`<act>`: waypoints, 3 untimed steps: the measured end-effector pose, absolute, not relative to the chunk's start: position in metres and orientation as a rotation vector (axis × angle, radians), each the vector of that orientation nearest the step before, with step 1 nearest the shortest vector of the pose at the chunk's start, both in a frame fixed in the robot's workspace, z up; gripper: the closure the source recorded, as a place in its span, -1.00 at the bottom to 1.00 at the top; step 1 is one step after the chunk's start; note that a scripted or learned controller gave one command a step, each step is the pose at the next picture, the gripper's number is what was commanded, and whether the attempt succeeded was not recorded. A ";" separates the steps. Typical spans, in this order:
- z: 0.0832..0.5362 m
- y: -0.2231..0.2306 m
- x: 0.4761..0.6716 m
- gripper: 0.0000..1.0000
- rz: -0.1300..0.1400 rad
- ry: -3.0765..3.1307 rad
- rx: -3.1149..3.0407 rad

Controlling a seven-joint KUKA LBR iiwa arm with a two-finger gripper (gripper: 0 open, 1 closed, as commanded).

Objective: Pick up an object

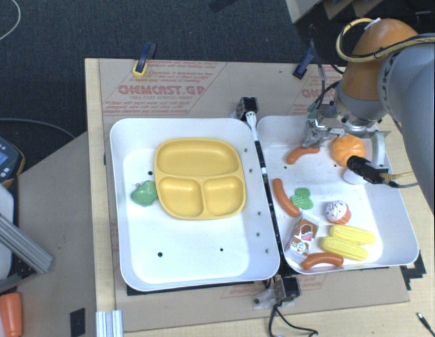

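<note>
My gripper (320, 133) hangs low over the back of the right bin (393, 209), under the grey arm with its orange band. Just below it lies a small orange carrot (300, 154), its right end at the gripper's tip. An orange fruit (347, 148) sits right beside the gripper, partly covered by the wrist. Further forward in this bin lie a red sausage (283, 196), a green broccoli piece (302, 199), a white and red ball (336, 211), yellow corn (351, 241), a printed packet (302, 237) and a second sausage (322, 261).
The left bin (133, 237) bears a yellow three-compartment tray (199, 177) and a green leafy toy (143, 194) by the tray's left side. A black ridge (263, 181) divides the bins. A black cable piece (366, 170) trails from the wrist over the right bin.
</note>
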State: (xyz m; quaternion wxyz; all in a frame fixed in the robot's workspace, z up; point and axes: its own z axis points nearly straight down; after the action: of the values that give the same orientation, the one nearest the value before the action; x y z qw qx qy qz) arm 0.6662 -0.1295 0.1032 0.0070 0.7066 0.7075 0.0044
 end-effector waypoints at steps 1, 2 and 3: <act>0.191 -0.167 0.669 1.00 0.008 2.209 2.215; 0.341 -0.084 0.605 1.00 0.016 2.224 2.207; 0.253 -0.163 0.668 1.00 -0.002 2.213 2.222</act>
State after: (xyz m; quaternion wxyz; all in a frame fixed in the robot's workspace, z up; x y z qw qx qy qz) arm 0.6682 -0.1626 0.2532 0.0028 0.7087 0.7056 -0.0005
